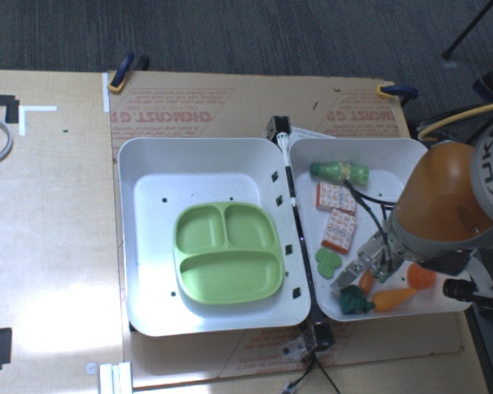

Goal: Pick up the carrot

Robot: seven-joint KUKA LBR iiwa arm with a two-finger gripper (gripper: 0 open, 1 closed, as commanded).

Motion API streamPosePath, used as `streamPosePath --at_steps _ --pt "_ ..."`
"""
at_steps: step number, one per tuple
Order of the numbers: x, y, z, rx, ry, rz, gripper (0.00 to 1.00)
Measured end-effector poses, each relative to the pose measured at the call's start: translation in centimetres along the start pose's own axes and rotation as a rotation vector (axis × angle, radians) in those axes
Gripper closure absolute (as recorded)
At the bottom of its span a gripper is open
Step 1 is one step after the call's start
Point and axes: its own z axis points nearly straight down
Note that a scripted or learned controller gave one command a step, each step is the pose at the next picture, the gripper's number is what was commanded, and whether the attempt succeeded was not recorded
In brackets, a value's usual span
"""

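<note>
A: Where's your gripper [360, 271]?
B: Low in the right bin [411, 156], lower right of frame; you can't tell its state.
A: And the carrot [392, 299]?
B: Just beside it, down-right, green top [352, 302] leftward. The green divided plate [228, 252] sits in the left bin [140, 220].

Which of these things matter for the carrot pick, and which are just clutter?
For the job:
carrot, near edge of right bin
gripper, low beside it

Lying about:
green divided plate in left bin
green bottle
two red-and-white cartons
</note>
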Motion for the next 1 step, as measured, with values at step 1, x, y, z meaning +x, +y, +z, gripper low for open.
streamPosePath --at_steps 1 --pt "0.0 -0.01 0.0 0.0 0.0 0.0 0.0"
